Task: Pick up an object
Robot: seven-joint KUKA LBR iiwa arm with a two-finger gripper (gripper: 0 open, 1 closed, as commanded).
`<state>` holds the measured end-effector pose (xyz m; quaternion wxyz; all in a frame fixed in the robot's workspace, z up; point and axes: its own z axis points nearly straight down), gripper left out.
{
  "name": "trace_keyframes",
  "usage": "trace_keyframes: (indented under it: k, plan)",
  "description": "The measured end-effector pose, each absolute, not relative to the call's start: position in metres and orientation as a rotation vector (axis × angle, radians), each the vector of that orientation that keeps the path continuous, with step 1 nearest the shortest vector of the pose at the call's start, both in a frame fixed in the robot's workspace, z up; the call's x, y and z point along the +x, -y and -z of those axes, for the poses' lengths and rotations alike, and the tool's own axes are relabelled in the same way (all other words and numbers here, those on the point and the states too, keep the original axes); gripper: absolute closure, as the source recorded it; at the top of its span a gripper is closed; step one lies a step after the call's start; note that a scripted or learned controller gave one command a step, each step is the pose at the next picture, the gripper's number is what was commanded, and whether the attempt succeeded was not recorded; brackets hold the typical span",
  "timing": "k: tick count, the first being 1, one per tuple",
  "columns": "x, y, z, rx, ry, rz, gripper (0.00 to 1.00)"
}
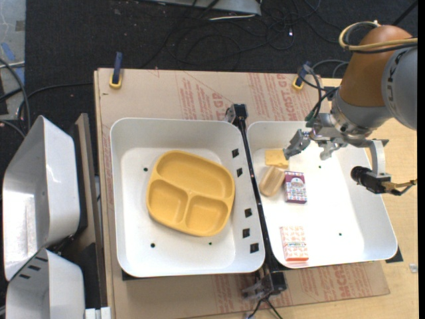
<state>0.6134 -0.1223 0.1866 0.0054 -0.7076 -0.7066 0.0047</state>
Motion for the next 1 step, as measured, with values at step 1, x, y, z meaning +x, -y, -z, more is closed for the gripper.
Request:
trace_keyframes:
  k: [1]
  plan:
    - [0.6167, 0.1220, -0.1953, -2.221, 2.223, 0.000, 0.00]
